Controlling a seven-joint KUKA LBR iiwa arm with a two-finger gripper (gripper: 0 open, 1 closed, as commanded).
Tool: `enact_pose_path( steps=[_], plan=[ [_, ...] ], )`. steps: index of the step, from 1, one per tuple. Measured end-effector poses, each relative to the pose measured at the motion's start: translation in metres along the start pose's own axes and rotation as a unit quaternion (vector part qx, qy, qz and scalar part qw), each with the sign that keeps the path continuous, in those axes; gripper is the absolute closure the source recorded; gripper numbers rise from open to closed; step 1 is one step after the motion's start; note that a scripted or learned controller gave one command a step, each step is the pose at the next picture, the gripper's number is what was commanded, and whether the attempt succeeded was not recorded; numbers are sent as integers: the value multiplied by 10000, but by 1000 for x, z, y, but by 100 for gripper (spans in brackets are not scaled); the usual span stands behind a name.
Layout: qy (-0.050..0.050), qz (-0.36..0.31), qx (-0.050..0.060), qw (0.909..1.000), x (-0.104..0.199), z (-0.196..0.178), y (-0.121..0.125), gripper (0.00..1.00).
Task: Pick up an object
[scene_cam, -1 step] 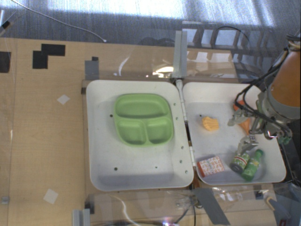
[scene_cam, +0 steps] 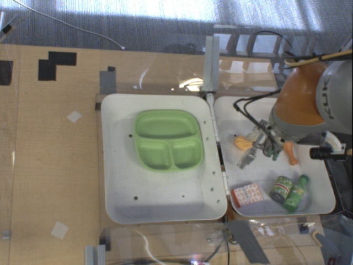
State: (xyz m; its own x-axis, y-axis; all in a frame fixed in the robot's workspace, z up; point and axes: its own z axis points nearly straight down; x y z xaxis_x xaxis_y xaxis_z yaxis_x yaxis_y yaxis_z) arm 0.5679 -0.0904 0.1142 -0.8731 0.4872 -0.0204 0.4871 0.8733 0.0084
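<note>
As you look down on the bench, the nearest things lie along the front edge of the right bin [scene_cam: 330, 203]: a small red-and-white box [scene_cam: 246, 194] at its front-left corner, then a green can [scene_cam: 282, 188] on its side, w/ a green bottle [scene_cam: 297, 192] touching it on the right. None of them is gripped.

Just behind them, at mid-bin, the gripper [scene_cam: 247, 158] hangs low over the white floor, fingers pointing down and toward the left. You can't tell how wide the jaws stand; the metal parts blur together, and nothing is seen between them. A yellow-orange item [scene_cam: 241, 143] sits just beside the gripper on its far-left side, apart from the tips. An orange, carrot-like piece [scene_cam: 290, 153] lies on the other side, partly under the wrist.

In the left bin [scene_cam: 116, 164], a green 3-compartment tray [scene_cam: 167, 139] rests flat near the centre, its long section on the far side.

Farther back on the right, the arm [scene_cam: 309, 101] w/ its orange band looms over the right bin's far corner, black cables looping off it. A grey upright post [scene_cam: 211, 65] stands behind the seam between the bins.
</note>
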Motion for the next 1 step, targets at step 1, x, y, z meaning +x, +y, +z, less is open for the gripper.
enact_pose_path(
  steps=[1],
  plan=[
    [24, 3325, 29, 9431, -15, 25, -15, 0]
  ],
)
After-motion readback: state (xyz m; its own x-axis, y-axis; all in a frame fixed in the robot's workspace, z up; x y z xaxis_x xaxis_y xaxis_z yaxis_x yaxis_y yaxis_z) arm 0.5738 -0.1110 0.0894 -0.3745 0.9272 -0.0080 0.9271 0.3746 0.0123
